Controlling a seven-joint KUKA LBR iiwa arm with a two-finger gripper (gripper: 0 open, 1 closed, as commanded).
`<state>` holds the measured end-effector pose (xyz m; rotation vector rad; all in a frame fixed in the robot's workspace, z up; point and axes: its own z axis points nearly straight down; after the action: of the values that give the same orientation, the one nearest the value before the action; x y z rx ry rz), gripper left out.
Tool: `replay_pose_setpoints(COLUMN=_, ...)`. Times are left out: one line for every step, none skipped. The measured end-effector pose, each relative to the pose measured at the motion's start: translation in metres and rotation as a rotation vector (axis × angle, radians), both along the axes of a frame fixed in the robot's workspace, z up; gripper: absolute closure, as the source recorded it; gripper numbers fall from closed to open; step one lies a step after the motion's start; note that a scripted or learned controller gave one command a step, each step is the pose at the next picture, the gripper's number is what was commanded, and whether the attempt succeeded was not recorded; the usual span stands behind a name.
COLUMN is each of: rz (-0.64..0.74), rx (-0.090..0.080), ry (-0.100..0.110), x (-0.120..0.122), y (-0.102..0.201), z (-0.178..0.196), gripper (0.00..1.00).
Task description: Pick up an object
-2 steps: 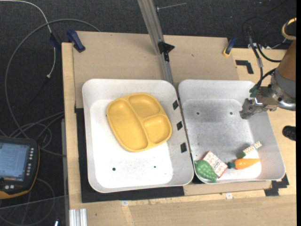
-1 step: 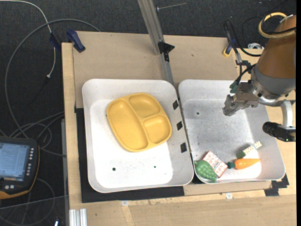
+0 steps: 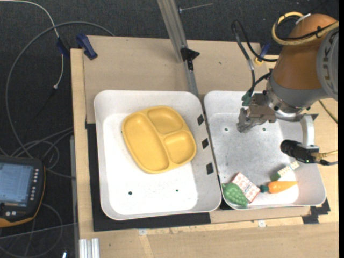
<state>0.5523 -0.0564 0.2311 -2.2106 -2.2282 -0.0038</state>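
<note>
The left bin holds a yellow divided plate. In the right bin, a green toy, small box and carrot lie along its near edge. The gripper hovers toward its far edge, well apart from them; I cannot tell how its jaws stand.

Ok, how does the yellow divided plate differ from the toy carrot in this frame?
The yellow divided plate lies in the left bin; the toy carrot lies in the right bin, near its front edge. The plate is much larger and takes up much of its bin, while the carrot is small. The plate is pale yellow with three compartments; the carrot is orange, slim and tapered. Both rest flat, apart from the pincer.
</note>
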Motion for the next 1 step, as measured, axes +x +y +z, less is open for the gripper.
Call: replay_pose_setpoints(rz=-0.002, rx=-0.001, ry=0.000, x=0.0064, y=0.0483, z=-0.0023, gripper=1.00)
